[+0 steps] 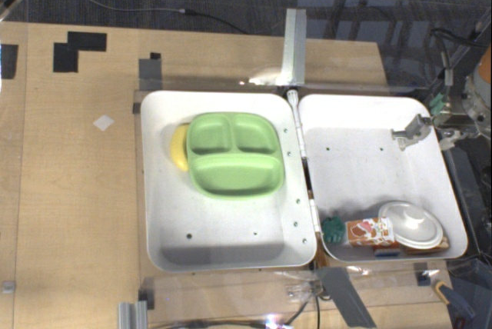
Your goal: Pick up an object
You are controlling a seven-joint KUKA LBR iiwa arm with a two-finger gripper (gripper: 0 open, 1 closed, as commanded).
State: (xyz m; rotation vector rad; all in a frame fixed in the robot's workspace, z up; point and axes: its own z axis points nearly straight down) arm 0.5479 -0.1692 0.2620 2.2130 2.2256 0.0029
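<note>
One white bowl lies toward the right bin's near edge, below my hand, whose grip I cannot tell.

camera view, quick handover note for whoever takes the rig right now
End effector: over the right bin's upper right, nothing seen between its fingers.
Left bin: green divided tray with a yellow object showing at its left edge.
Right bin, near edge: white bowl, small printed carton, dark green object.
Done: nothing lifted yet.
Left: choose an object, descend, grasp, lift.
</note>
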